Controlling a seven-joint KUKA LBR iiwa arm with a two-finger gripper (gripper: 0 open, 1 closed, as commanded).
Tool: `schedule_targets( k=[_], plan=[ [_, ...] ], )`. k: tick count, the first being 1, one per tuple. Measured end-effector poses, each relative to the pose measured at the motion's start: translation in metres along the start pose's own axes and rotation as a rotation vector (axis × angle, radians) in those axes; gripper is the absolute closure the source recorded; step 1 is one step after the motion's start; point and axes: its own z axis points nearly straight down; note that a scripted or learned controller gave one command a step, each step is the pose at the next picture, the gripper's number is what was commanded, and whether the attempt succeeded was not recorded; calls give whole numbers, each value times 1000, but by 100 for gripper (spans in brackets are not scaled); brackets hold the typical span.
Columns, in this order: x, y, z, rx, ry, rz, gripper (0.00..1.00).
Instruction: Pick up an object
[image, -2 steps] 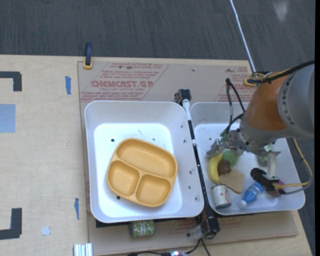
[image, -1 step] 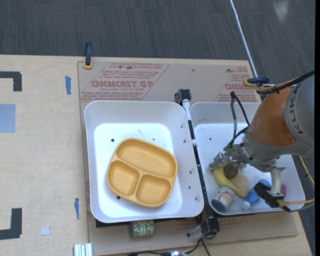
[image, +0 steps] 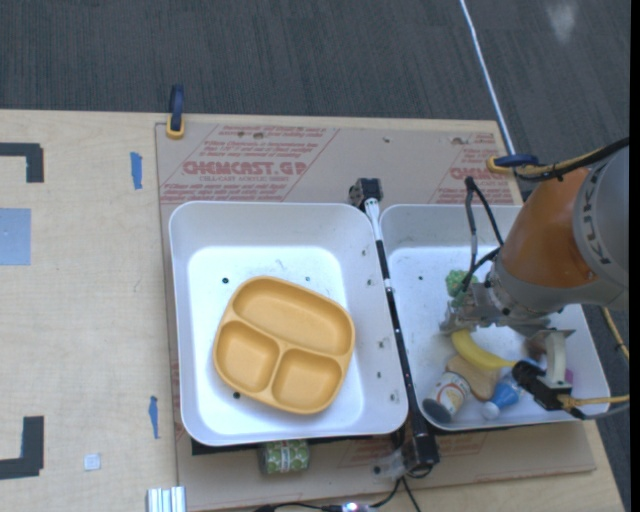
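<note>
The right bin (image: 420, 262) holds the loose objects. A yellow banana (image: 478, 352) lies near its front, with a small white jar (image: 452, 392) and a blue piece (image: 504, 396) just in front of it. A green item (image: 458, 282) sits further back. My gripper (image: 463, 321) reaches down over this bin, right above the banana's left end and just in front of the green item. The wrist and orange band hide most of it. I see nothing lifted off the bin floor.
The left bin (image: 190, 240) holds an orange divided tray (image: 284, 343). A pale pink-tipped object (image: 553, 356) lies at the right bin's right side. A green can (image: 287, 457) lies on the board below the left bin's front edge.
</note>
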Motion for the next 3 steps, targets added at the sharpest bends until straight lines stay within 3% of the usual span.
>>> schedule_targets(
  k=[1,2,3],
  plan=[
    [83,-34,-88,11,4,-3,100],
    [42,-46,-96,12,3,0,100],
    [63,-45,-105,9,2,-2,100]
  ],
)
